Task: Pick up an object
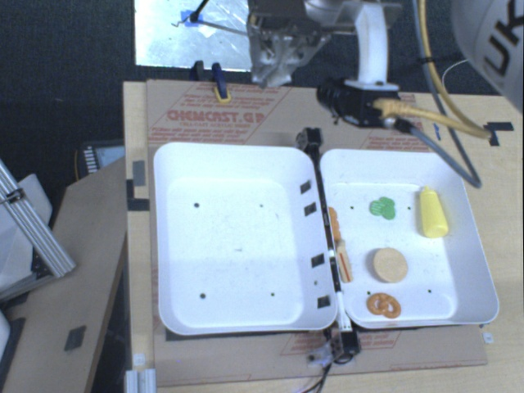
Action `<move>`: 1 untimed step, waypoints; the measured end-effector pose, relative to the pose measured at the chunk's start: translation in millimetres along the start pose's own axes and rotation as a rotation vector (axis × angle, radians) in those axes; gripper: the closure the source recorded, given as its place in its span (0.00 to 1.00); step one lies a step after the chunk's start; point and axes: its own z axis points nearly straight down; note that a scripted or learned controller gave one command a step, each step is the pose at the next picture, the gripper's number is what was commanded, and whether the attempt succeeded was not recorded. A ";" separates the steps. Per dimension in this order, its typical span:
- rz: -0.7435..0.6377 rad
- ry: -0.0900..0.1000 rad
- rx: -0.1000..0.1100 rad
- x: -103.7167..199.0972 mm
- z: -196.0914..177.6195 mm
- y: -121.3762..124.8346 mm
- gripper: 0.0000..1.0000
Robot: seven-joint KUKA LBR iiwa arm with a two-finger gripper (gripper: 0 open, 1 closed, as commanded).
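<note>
Two white bins sit side by side on the bench, and the gripper (270,70) hangs high above their far edge, over the brown board (214,115) behind the left bin (168,219) — well clear of everything it might pick up. Whether it is released or clenched cannot be told from this slanted view; nothing shows in its grasp.

All the loose things lie in the right bin (479,289), nearer the camera than the gripper and off to its right side in the picture. Closest to it is a small green piece (382,209), with a yellow bottle (432,212) just beside that, further right. Below these lies a round tan disc (389,265), and nearest the camera a pretzel (383,305). An orange stick-like thing (340,248) lies along the bin's left wall, close to the divide between the bins — it is too small to tell more.
</note>
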 end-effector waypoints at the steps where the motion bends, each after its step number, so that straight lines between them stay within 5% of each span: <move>1: -0.004 0.001 -0.001 0.4 -11.0 0.2 1.00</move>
